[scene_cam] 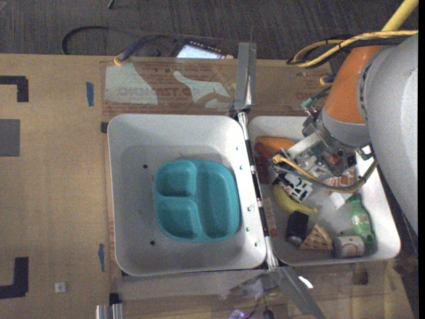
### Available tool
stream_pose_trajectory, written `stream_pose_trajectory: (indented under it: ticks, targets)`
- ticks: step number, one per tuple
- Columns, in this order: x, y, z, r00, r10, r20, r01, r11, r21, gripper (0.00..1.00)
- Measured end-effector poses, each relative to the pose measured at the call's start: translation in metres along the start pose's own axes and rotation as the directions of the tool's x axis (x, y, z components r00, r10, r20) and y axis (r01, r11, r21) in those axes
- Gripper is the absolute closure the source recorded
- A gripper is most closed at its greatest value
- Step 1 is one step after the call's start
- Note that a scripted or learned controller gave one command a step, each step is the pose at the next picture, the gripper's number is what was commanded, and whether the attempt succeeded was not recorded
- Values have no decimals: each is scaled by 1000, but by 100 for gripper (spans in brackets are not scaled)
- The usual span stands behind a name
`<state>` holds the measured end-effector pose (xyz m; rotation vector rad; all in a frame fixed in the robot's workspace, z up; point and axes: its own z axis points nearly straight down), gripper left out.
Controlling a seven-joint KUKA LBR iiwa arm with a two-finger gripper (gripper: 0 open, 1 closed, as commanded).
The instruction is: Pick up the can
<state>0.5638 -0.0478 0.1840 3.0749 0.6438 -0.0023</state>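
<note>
Small silver can with red label (348,246) is seen lying in the near-right corner of the right white bin (332,260), crowded by a green plastic bottle (359,216) and a tan wedge (319,238). Jaws sit further left, over a yellow banana (287,201); their state cannot be told. Risk: a neighbour gets grabbed, or the can gets rolled away.

1. The bench (53,198) looks like pale brown wooden board, flat and matt.
2. The left bin (119,178) and the right bin (332,259) look like white plastic, smooth with a soft sheen.
3. The divided tray (197,199) looks like teal plastic, smooth and matt.
4. The can (348,246) has a dull, pale, metal-looking surface.
5. The green bottle (359,218) looks like glossy plastic.
6. The arm (398,111) has a smooth grey shell, and its orange band (352,85) shines slightly.
7. The bar (244,78) between the bins looks like grey metal.
8. The floor (199,5) looks like dark, rough carpet.
</note>
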Motion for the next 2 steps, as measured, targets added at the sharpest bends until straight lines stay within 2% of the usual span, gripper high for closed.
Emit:
stream_pose_trajectory:
  ticks: [1,2]
  targets:
    - [-6,-64,-38,930,-367,1,367,930,4,100]
    - [30,-22,-21,997,-78,0,78,997,0,100]
